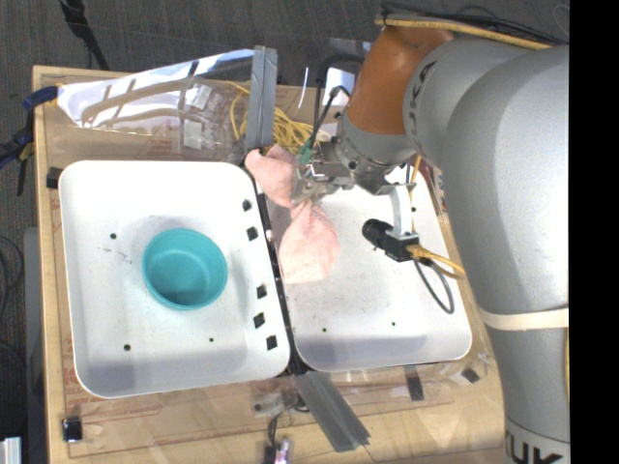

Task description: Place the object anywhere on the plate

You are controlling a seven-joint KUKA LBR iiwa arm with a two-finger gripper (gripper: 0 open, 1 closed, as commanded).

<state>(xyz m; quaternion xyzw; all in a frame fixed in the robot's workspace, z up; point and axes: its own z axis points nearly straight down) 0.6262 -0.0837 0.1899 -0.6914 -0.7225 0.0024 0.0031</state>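
Starting at the left, the shallow white plastic bin [97,356] on the wooden worktop [174,423] carried the round teal plate [185,268], a bowl-like dish sitting a little left of that bin's centre, with nothing on it. Nothing touched the plate, and the arm was well apart from it.

Further right, over the dark divider between the two bins, lay the task's object, a soft pink cloth-like bundle [308,240]. Its upper lobe hung near the top of the divider and its lower, wider lobe draped down into the left part of the second white bin [387,346]. Whether it rested on the bin floor or was lifted clear could not be told.

Right of that, the pincer [314,174] at the end of the grey arm with the orange band [387,66] sat directly against the cloth's narrow middle. The cloth seemed gathered there, as if pinched, but the fingers were buried among fabric and wrist hardware, so how far apart they stood, and whether they truly held the cloth, could not be told.

By my judgement, the step in hand was the pick or the very start of the carry. The next move would call for lifting the bundle clear of the divider, travelling left over the first bin, and releasing above the teal plate.
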